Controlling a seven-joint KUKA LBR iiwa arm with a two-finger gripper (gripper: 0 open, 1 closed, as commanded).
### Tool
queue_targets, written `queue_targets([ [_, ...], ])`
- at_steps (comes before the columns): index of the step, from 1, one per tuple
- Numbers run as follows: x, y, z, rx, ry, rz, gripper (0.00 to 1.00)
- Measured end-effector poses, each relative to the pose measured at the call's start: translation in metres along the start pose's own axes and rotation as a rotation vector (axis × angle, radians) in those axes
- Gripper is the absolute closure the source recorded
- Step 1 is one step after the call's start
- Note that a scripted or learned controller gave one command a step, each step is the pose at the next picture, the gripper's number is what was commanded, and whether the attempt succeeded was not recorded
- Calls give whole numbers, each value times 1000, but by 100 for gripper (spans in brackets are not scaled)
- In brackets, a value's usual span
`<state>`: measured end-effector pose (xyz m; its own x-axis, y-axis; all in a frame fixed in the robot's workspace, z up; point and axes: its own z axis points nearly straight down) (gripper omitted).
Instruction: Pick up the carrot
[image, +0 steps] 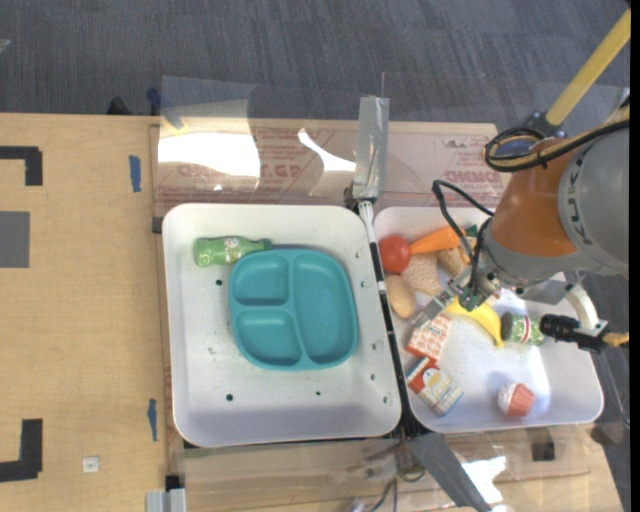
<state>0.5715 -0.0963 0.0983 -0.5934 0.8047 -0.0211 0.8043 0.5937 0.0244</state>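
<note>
— Two white bins sit side by side. Where is the carrot?
— At the far end of the right bin, beside a red tomato.
— And the gripper?
— Down among the toys, near the carrot. I can't tell if it is open.

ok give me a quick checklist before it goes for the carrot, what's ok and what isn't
1. Carrot in sight: ok, it lies at the back of the right bin, partly under the arm.
2. Gripper over the carrot: not ok, it sits nearer the front, above the yellow banana.
3. Gripper free of any load: cannot tell.
4. Room around the carrot: not ok, a red tomato and a beige piece crowd it.
5. Cables clear of the carrot: not ok, they hang just above it.
6. Left bin undisturbed: ok, the teal divided tray and green bottle sit apart from the work.
</note>
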Motion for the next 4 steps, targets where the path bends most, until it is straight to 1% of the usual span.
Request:
queue_targets([
  [1, -50, 56, -1, 27, 14, 305, 0],
  [2, -9, -23, 9, 22, 11, 342, 0],
  [3, 16, -41, 7, 18, 7, 464, 0],
  [4, -35, -35, -85, 22, 8, 525, 0],
])
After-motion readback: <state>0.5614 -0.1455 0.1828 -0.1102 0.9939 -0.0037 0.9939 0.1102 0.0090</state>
